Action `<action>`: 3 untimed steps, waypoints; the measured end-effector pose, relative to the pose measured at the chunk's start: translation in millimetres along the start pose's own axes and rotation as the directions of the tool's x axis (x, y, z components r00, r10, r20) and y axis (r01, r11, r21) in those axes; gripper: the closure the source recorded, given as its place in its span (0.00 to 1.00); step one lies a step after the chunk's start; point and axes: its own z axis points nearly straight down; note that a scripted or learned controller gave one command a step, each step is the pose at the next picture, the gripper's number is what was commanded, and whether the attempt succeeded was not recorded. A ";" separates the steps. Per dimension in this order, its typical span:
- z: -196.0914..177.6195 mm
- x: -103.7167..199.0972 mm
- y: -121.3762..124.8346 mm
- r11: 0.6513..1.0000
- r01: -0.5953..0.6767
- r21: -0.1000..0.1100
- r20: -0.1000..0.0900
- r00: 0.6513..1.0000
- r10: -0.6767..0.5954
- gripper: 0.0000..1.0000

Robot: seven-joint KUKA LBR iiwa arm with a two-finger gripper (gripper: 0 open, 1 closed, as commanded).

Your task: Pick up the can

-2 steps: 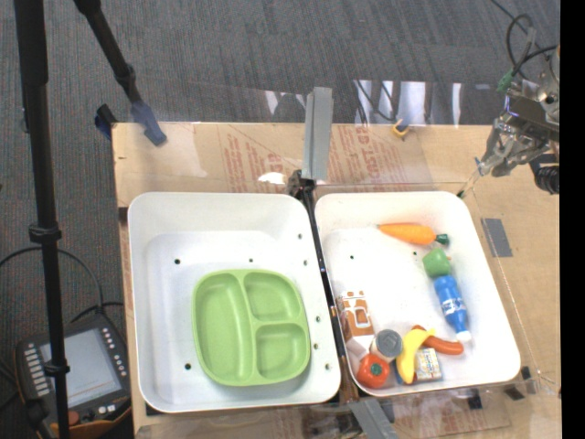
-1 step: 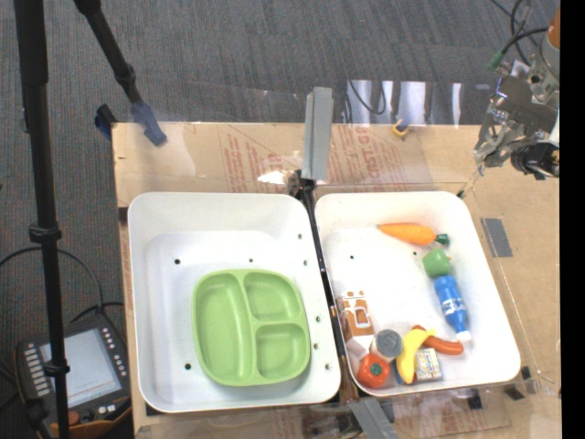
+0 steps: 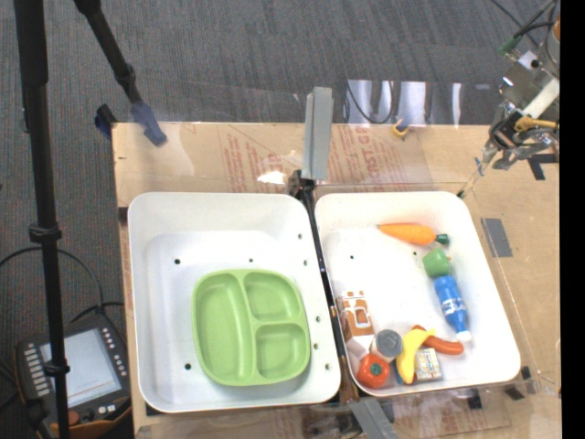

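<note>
**Can sat low in the right bin, far from the gripper**

Your can [image 3: 388, 344] stood in the near part of the right bin [image 3: 487, 245], its grey lid facing up. It was packed in among other things: a tomato [image 3: 373, 370] touched it on the near side, a banana [image 3: 409, 354] lay just to its right, and a small brown and white carton [image 3: 355, 315] stood just beyond it on the left. The gripper [image 3: 512, 144] hung well apart from all of this, up at the far right corner of the bench [image 3: 210, 158], outside the bin and off beyond its far right corner. Nothing sat between it and the can but open bin floor and the other toys.

You could not tell how the jaws stood; the gripper was small, tangled with cables and partly cut off at the right edge.

Further into the right bin, a carrot [image 3: 409, 233] lay across the far end, with a green pepper [image 3: 437, 262] just nearer and a blue bottle [image 3: 450, 305] running down from it toward the near side. A small packet [image 3: 427, 365] rested by the banana's near end, and a red piece beside it was too hidden to name.

The left bin [image 3: 155, 236] held a green divided plate [image 3: 250, 326], lying flat with three compartments.
</note>
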 end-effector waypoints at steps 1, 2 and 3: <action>-7.9 2.2 -1.4 1.000 0.007 0.003 0.004 1.000 -0.007 1.00; 41.3 21.9 -59.3 0.899 -0.438 0.002 0.000 0.899 0.438 1.00; 23.9 -35.8 -73.4 0.960 -0.281 0.000 0.001 0.960 0.281 1.00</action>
